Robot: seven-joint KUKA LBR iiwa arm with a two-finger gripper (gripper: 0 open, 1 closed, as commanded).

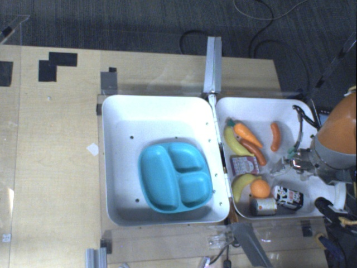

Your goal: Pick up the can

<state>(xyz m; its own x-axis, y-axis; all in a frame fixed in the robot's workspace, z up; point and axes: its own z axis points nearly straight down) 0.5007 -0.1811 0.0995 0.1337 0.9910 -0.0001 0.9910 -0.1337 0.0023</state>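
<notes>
The can [265, 206] is seen lying on its side at the front edge of the right bin [254, 108], just beside an orange [259, 188] and a black-and-white carton [289, 198]. The gripper [298, 162] is held above the bin's right side, apart from the can; its opening cannot be told.

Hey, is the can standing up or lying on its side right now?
Lying on its side. The can rests in the right bin near its front edge, silver body stretched sideways, below the orange.
</notes>
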